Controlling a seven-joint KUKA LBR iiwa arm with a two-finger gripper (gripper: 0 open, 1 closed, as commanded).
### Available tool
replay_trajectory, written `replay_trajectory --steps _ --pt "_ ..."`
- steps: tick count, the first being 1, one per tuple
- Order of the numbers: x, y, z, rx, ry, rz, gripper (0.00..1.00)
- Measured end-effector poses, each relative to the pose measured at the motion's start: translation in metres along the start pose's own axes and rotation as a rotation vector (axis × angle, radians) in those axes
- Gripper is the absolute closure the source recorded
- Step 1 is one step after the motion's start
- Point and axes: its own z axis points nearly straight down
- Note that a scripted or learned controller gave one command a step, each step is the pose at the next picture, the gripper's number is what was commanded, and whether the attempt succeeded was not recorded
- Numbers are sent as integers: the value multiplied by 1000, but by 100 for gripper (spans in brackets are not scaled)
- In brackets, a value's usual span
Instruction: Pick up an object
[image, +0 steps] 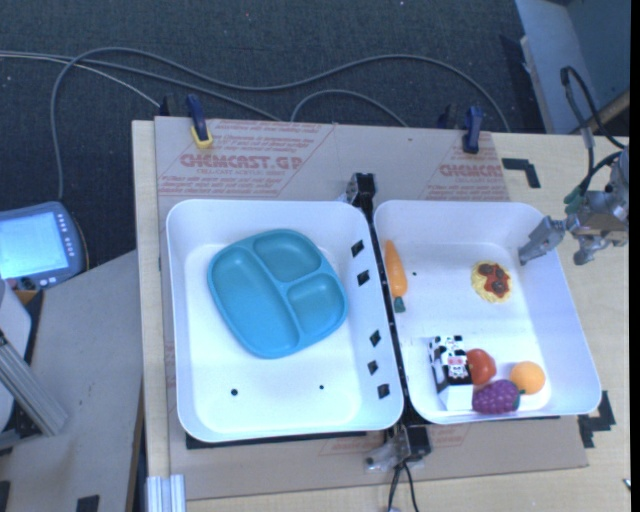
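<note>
The right bin (470, 208) holds several toys. An orange carrot (396, 270) lies along its left wall and a small yellow-and-red pizza piece (491, 281) rests at mid right. In the near corner, packed close together, are a black-and-white cow (449, 360), a red tomato (481, 365), an orange (527, 377) and purple grapes (496, 398). My gripper (561, 246) hovers over the bin's far right rim, above and right of the pizza piece. It is open, with nothing between its fingers.
In the left bin (190, 330) lies a blue divided plate (278, 290). Black clips run along the wall between the bins (375, 330). Two clamps (198, 122) hold the board at the back. A screen device (35, 243) sits off the bench at left.
</note>
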Motion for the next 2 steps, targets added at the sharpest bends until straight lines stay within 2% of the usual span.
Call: replay_trajectory --steps 1,2 --pt "1 3 -7 -13 -3 -4 0" --pt "5 -2 54 -7 -1 -3 0"
